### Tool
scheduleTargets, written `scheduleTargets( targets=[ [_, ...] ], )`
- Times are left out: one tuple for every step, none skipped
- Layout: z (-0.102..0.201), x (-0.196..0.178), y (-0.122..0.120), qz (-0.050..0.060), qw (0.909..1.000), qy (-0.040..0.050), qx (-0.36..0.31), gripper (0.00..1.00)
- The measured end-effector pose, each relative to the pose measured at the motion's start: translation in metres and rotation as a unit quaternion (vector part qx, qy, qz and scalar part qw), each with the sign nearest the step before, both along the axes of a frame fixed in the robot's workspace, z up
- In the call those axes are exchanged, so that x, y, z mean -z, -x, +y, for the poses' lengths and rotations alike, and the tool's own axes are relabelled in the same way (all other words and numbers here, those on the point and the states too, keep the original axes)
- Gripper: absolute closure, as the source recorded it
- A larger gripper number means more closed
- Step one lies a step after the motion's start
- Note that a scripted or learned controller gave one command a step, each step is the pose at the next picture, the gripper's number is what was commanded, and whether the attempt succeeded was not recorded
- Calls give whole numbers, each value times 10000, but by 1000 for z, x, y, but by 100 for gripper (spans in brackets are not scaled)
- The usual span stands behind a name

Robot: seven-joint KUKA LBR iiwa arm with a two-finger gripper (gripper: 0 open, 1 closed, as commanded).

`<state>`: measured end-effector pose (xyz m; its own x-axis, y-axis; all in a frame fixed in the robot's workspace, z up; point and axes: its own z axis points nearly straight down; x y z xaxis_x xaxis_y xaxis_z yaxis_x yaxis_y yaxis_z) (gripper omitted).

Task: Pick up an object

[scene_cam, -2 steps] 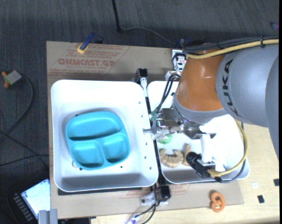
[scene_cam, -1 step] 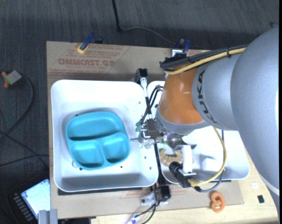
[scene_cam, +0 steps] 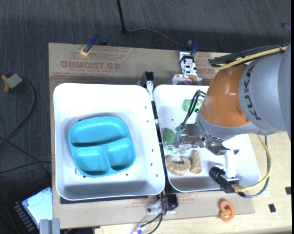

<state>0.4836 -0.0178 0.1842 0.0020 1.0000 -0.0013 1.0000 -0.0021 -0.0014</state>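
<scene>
Reaching in from the 3 o'clock side, my arm (scene_cam: 244, 99) hangs over the right bin (scene_cam: 247, 172), with the orange band directly above the bin's centre. My claw (scene_cam: 186, 139) sits low at the bin's 9 o'clock side, near the divider between the two bins. Its opening is hidden beneath the wrist housing, so I cannot tell how wide it stands or whether anything is between its tips.

Candidate objects lie close by. A green piece (scene_cam: 169, 136) rests just beside the claw at its 9 o'clock. Two tan pieces lie at its 6 o'clock: a curved one (scene_cam: 179, 166) and a cone-shaped one (scene_cam: 195, 162), touching or nearly touching each other. Another green item (scene_cam: 190, 105) shows at 12 o'clock, partly covered by the arm.

The left bin (scene_cam: 64, 130) contains a blue divided tray (scene_cam: 102, 146), well apart from the claw.

Task status, by my judgement: approach complete, grasp unconfirmed, lift not yet done. Every visible object rests on the bin floor. Remaining steps: secure one piece, then raise it from the bin.
</scene>
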Motion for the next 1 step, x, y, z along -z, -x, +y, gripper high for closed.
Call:
scheduleTargets(
  targets=[
    [1, 0, 0, 1, 10000, -4, -8, 0]
  ],
)
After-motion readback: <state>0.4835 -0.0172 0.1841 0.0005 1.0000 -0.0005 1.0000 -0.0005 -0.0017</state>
